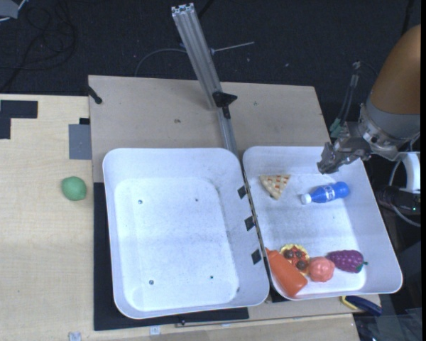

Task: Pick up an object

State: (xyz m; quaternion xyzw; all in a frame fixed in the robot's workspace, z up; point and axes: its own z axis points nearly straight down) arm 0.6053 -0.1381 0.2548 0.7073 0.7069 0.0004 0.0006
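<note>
The nearest candidate for picking is a small blue bottle (328, 192) with a white cap, lying on its side in the upper part of the right bin (383, 261), its capped end pointing toward the bins' shared edge and its blue body angled slightly up toward the right wall. To its left, nearer the divider, lies a triangular pizza slice (275, 185), tan with reddish spots, well apart from the bottle. Along the bin's near edge sits a cluster of toy food: an orange carrot-like piece (287, 275) by the near left corner, a small round item with yellow and dark colours (294, 253) touching it, a pink-red rounded fruit (321, 269) just beside that, and a purple bunch of grapes (346, 261) at the right end. The gripper (329, 160) hangs over the upper right of this bin, just above and beside the bottle's blue end, dark and pointing down to the left; whether its fingers are spread or pressed together cannot be told from this slanted view, and nothing is seen between them. Behind it the grey wrist leads to the arm's orange band (401, 69) at the right. The left bin (121, 190) sits beside the first, touching it along the clips. A green ball (74, 188) rests on the wooden bench (28, 247) well left of both bins.
</note>
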